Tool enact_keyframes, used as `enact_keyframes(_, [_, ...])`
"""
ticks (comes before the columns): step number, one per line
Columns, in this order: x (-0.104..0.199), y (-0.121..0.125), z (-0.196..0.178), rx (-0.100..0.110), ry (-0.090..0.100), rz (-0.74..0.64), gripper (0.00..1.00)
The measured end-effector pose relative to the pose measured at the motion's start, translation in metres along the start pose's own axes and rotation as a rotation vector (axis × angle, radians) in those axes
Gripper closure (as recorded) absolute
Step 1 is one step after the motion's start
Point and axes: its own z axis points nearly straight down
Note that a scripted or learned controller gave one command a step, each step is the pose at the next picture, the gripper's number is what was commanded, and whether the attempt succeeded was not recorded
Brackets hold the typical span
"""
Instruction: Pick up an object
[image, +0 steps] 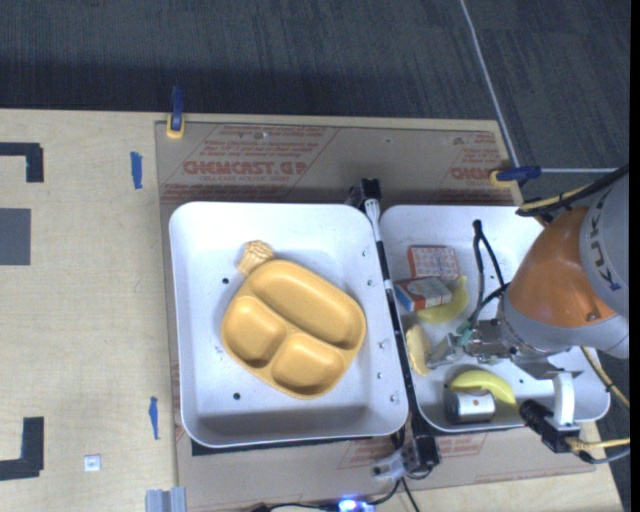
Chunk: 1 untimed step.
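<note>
A pale wooden surface (80, 330) is filling most of the view, marked with black angular shapes along its left edge and short strips of blue tape (136, 170) near the cardboard sheet (300, 160) that is lying under both bins. Beyond the far edge of the surface, dark carpeted floor (300, 50) is showing, crossed by a thin pale line running down toward the right bin. A blue and yellow clamp (176, 112) is sitting at the sheet's far left corner.

The left bin (200, 400) is holding a yellow divided tray (292, 326) with three compartments, lying at a slant, and a small tan item (254, 255) is touching the tray's far left corner.

The right bin (590, 400) is holding the clutter — a small orange and white box (432, 263) near its far wall, a second small carton (424, 293) just beside it, a yellow banana (450, 305) curving next to that carton, a pale yellowish piece (416, 348) against the bin's left wall, another banana (482, 384) nearer the front, and a dark cylindrical object with a white and red label (470, 405) touching that banana.

The arm (565, 275) is reaching in from the right, its orange band hanging over the right bin. The gripper (465, 342) is pointing left, low among the objects between the two bananas; whether it is spread or pressed together cannot be told, and nothing is visibly caught in it.
</note>
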Motion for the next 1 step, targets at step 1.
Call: enact_keyframes(1, [0.0004, 0.0, 0.0, 0.0, -0.001, 0.001, 0.0])
